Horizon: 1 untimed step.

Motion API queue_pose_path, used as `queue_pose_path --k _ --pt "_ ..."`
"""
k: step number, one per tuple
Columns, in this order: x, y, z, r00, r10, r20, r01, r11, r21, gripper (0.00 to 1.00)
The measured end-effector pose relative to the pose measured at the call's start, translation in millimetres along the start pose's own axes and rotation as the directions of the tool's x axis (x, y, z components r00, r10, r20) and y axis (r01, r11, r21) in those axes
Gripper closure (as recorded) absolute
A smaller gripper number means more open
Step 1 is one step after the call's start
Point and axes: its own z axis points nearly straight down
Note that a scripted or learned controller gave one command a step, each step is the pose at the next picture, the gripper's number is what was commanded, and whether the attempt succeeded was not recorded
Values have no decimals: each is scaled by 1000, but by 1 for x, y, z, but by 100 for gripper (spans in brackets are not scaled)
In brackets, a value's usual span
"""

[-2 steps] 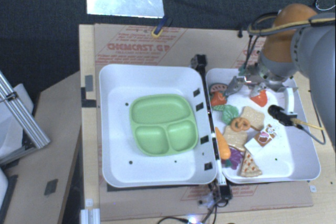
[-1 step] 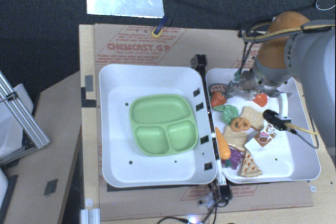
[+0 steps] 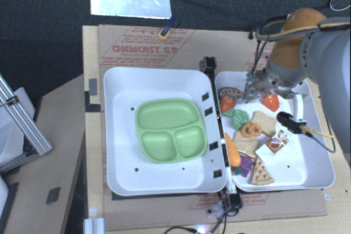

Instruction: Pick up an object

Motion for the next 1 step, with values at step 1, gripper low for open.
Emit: queue_pose_path --k 1 --pt "2 11 -50 1000 3 0 -3 1000 -2 100"
